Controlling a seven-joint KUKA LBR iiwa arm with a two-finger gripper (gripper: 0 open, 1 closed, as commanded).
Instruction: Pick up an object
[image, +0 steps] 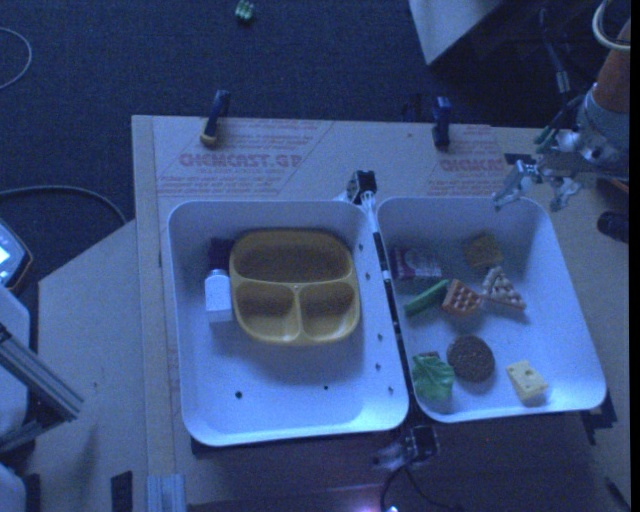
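Observation:
The right bin (570, 330) holds several toy foods: a dark red packet (415, 264), a brown round piece (483, 249), a green bean pod (427, 297), an orange waffle (461, 297), a pizza slice (502, 289), a green leafy piece (433, 376), a dark round cookie (470, 357) and a cheese wedge (526, 381). My gripper (534, 196) hangs over the bin's far right rim, above and beyond the brown piece. Its fingers are spread open with nothing between them.
The left bin (190, 380) carries a yellow divided plate (295, 286), a small white bottle (218, 294) and a dark object (220, 250) behind the bottle. Two clamps (213, 118) (441, 122) stand at the bench's far edge. A cable runs along the divide between the bins.

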